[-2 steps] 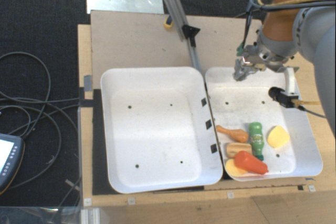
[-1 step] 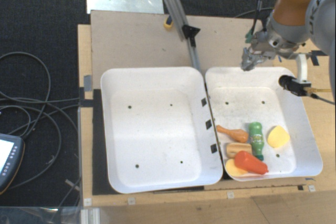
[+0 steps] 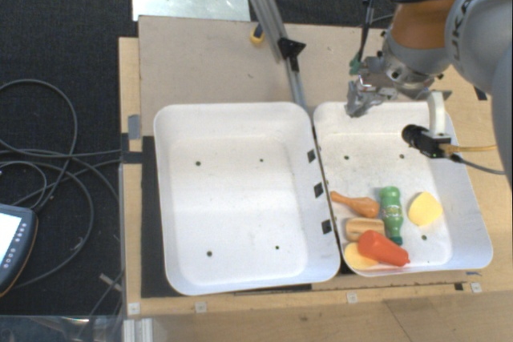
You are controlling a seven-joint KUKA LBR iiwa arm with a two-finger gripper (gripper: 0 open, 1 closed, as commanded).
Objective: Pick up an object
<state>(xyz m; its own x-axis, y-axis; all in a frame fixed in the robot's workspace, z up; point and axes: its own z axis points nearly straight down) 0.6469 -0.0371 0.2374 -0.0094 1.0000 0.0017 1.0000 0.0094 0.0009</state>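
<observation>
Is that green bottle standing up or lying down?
Lying down. The green bottle rests lengthwise on the floor of the right bin, its side facing the camera, among the other toy foods.

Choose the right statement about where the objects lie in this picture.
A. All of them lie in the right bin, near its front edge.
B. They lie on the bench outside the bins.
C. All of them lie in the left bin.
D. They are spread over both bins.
A: the green bottle, the yellow piece and the red piece all lie together at the front of the right bin, while the gripper is at its far edge.
</observation>
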